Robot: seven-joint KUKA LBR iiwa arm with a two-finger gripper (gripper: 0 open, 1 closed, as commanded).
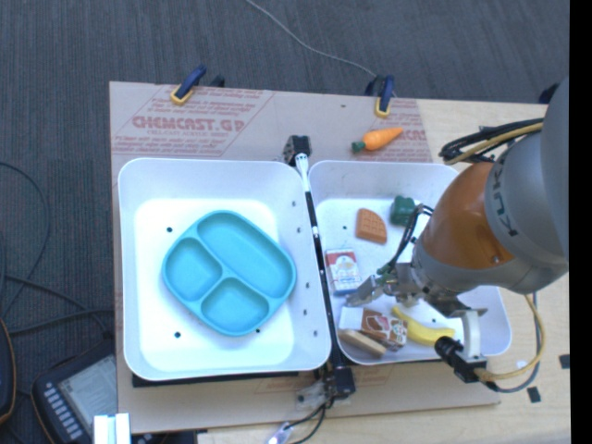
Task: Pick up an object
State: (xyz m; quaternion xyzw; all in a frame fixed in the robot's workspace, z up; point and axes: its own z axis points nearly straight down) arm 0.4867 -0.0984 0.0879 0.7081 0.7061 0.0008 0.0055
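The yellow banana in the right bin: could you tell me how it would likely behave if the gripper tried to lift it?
The banana looks like a small smooth toy, so probably light and stiff, perhaps slippery. Its curved, rounded body may pivot or roll between fingers. It lies crowded against the brown packet near the right bin's front wall, so neighbours may get nudged.

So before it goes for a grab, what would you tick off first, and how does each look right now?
1. Pickable items in right bin: ok, including a banana and a small carton.
2. Gripper over that bin: ok, above the items.
3. Jaws open: cannot tell.
4. Anything already held: cannot tell.
5. Toy carrot in a bin: not ok, it lies on the board behind the bins.
6. Blue divided plate out of the way: ok, in left bin.
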